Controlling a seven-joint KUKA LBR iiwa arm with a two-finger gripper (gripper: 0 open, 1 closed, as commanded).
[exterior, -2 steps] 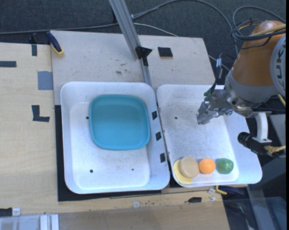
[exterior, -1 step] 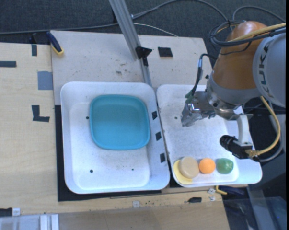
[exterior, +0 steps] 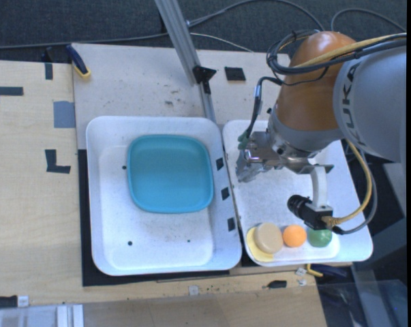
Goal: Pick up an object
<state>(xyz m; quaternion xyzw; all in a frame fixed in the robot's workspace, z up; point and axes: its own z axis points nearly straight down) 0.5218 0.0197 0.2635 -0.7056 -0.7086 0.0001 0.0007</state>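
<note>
Objects for picking lie along the near edge of the right bin (exterior: 348, 182): a tan disc (exterior: 267, 236) on a yellow piece (exterior: 254, 251), an orange ball (exterior: 294, 236) and a green ball (exterior: 320, 237), side by side. Arm (exterior: 341, 94) reaches in from the right, wrist bent downward over the right bin's far left part. Gripper (exterior: 247, 169) hangs near the divider; its opening cannot be told. Left bin (exterior: 103, 182) holds a teal plate (exterior: 170, 173).
</note>
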